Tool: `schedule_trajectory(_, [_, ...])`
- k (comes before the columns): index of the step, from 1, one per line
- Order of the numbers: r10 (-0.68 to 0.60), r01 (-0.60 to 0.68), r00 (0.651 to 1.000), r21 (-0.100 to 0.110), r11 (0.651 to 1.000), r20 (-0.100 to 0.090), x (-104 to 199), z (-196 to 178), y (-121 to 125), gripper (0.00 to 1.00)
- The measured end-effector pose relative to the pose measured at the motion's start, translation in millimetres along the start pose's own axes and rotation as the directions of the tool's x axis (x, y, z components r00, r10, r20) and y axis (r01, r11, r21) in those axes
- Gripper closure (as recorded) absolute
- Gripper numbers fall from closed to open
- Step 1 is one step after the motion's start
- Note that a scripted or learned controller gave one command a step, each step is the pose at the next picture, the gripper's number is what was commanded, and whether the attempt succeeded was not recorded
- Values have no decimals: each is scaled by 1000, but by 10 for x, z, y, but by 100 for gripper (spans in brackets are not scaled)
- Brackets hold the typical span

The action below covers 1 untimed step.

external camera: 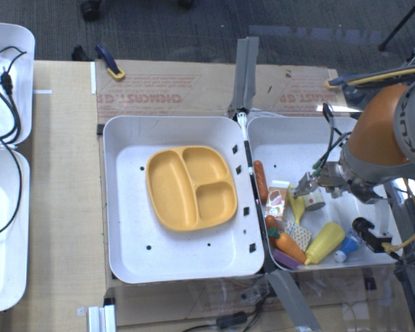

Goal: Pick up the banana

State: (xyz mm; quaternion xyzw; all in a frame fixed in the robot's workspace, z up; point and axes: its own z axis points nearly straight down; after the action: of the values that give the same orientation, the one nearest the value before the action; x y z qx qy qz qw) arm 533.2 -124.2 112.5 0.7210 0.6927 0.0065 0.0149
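The banana [295,209], small and yellow, lies in the right bin [290,137] directly under the gripper [308,187], whose finger state I cannot tell. Hot dog [261,181], packet [275,200], carrot [288,245] and mustard bottle [324,243] crowd it along the bin's left and front walls; the bin's back half lies bare.

Tray [191,187] in left bin [124,206]; banana [297,209] in right bin [290,133].

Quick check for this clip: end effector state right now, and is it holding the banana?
End effector: low in the right bin, right at the banana; open or closed cannot be told, and no grasp is visible.
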Motion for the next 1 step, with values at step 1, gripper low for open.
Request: schedule_trajectory(1, [-101, 101, 995, 18, 995, 6, 139, 157, -75, 0])
